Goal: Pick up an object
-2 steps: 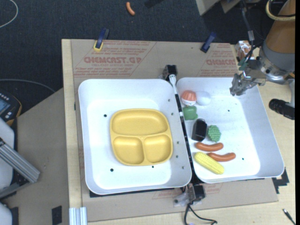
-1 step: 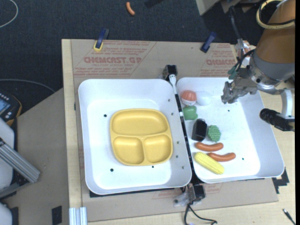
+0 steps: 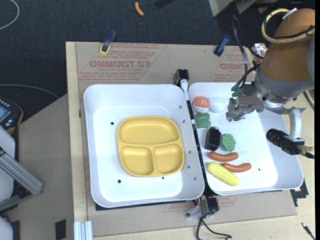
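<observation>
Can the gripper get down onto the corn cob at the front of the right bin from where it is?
Probably yes. The gripper hovers over the right bin, and the corn cob lies uncovered near the front, though a sausage touches it.

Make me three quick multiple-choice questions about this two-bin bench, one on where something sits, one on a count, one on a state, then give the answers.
1. Where is the yellow divided tray?
A. left bin
B. right bin
C. on the floor

2. How many sausages lie in the right bin?
A. none
B. two
C. five

3. How is the gripper placed?
A. resting inside the tray
B. above the right bin's far part, nothing visible between its fingers
C. over the left bin

Answers: 1 A, the tray fills the middle of the left bin. 2 B, two lie beside the corn cob. 3 B, it hangs right of the toys.
</observation>
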